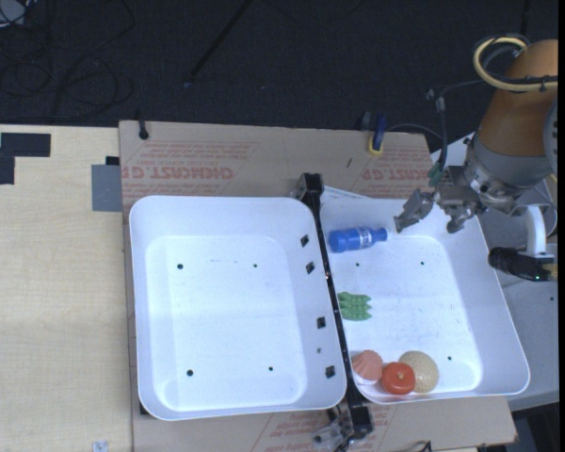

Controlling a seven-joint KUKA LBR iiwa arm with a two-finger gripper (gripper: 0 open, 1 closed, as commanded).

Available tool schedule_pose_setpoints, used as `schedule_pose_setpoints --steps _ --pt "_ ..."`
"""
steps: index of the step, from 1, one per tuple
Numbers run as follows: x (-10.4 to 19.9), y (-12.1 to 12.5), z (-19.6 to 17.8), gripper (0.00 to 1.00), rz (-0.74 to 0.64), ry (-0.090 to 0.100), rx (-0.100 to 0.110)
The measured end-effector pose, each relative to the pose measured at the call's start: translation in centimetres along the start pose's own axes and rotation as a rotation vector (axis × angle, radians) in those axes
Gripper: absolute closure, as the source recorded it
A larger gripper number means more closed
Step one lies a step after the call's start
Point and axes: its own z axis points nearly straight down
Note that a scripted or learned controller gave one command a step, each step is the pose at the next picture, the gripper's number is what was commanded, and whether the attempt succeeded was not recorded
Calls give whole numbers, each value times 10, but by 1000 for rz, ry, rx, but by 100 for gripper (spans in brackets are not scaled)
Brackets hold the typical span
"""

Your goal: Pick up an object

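My gripper [434,217] hangs over the far right corner of the right bin [494,323], its two fingers spread open with nothing between them. A blue bottle [356,239] lies on its side at the bin's far left, just left of the gripper. Midway along the bin's left wall lies a small green object [354,306]. In the near corner a pink object [366,365], a red round object [397,378] and a beige round object [420,370] sit bunched together.
The left bin [146,299] lies beside the right one, the two parted by a black divider strip [325,290]. Both rest on cardboard [217,158] atop a wooden bench. The bare floor of the right bin stretches across its middle and right.
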Motion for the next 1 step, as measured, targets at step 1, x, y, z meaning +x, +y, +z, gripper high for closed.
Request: schedule_pose_setpoints --steps 1 --pt "-67 -35 12 0 6 -1 4"
